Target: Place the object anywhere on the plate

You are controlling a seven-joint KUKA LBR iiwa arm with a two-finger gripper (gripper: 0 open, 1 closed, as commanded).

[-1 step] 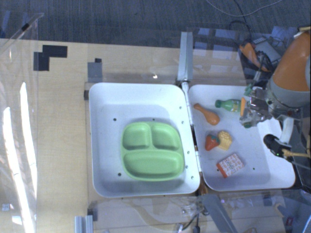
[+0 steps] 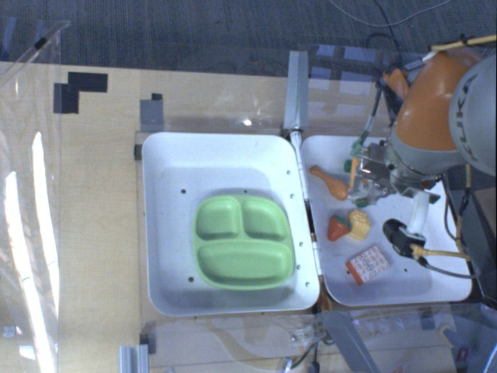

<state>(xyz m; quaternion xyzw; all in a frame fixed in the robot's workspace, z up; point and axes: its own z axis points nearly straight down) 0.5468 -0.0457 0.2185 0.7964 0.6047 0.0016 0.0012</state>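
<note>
- Your jaws [image 2: 361, 183] hung over the right bin [image 2: 450, 286]; you could not tell their state
- The green plate [image 2: 244, 242] lay in the left bin [image 2: 163, 208]

Pale wooden worktop [image 2: 93, 208] bearing two shallow white bins. The left bin [image 2: 163, 208] holds a green three-compartment plastic plate [image 2: 244, 241]. The right bin [image 2: 435, 282] contains a brown toy drumstick [image 2: 329, 181], a red toy strawberry [image 2: 338, 227] touching a yellow toy corn piece [image 2: 359, 223], and a red-and-white packet [image 2: 367, 264]. The gripper [image 2: 365, 179] hangs above the drumstick's end.
</note>
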